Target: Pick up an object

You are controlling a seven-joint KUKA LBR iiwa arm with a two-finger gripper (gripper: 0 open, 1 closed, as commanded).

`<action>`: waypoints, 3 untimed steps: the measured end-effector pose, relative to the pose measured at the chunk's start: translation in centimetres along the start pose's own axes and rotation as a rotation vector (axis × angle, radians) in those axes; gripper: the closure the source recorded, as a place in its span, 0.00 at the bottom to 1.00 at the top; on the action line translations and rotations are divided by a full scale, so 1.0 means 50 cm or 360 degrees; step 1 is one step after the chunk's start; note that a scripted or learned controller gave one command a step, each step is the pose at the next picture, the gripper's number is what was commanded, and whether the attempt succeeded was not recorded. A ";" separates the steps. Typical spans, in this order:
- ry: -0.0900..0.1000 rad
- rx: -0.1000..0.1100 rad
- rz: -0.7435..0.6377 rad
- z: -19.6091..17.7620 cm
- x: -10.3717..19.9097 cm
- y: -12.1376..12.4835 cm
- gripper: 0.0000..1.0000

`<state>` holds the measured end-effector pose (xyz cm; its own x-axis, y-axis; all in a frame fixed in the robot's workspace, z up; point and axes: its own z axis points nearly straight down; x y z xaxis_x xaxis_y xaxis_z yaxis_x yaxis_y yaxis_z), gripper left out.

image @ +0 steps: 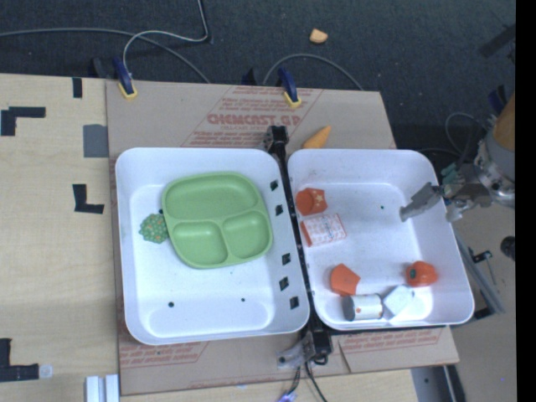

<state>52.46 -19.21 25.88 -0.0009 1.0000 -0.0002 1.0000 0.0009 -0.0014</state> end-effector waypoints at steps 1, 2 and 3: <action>0.0004 0.0005 0.0000 0.248 0.112 -0.083 0.00; 0.0000 -0.0002 0.0002 0.346 0.186 -0.081 0.00; -0.0002 -0.0007 0.0001 0.326 0.186 -0.079 1.00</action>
<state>48.48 -9.90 9.60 -0.0001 1.0000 -0.0012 1.0000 0.0001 0.0030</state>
